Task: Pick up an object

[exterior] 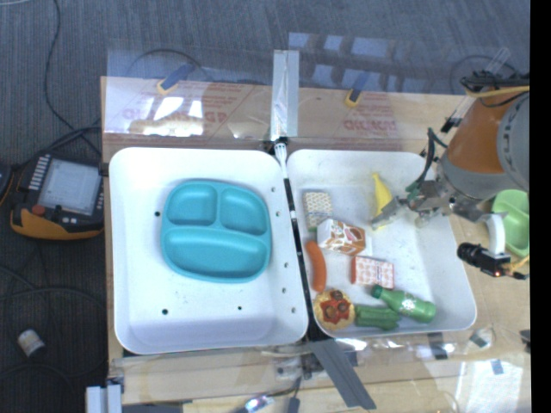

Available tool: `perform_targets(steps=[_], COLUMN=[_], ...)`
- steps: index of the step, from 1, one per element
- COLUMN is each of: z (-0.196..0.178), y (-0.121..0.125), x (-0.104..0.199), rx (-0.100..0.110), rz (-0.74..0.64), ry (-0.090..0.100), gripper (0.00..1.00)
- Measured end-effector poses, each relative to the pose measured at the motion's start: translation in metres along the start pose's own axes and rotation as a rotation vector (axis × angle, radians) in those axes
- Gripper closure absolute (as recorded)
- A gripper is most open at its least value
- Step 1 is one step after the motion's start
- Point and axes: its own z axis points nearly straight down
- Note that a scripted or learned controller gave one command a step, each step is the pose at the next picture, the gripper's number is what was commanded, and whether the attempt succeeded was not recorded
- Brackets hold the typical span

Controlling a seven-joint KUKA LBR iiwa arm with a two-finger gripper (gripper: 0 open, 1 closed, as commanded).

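Claw (405,203) spread open, holding nothing | yellow banana (380,193) lies just beside it, small, curved

Grey carpet (129,15) surrounds a wooden bench (215,110); cables (52,84) trail at 10 o'clock, near what may be a pendant (56,196).

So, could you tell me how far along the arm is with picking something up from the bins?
Nothing looks picked yet. The gripper sits low over the right bin, near the yellow banana piece, with nothing seen between its fingers. The green bottle, the hot dog and the pizza slice lie in that bin. Grasping and lifting remain.
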Motion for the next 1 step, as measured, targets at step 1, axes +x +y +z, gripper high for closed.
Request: perform_targets(steps=[1], z=[0.0173], y=[0.0457], x=[-0.0050], rx=[-0.015], rz=[0.030], ry=[0.008], gripper=[0.00])
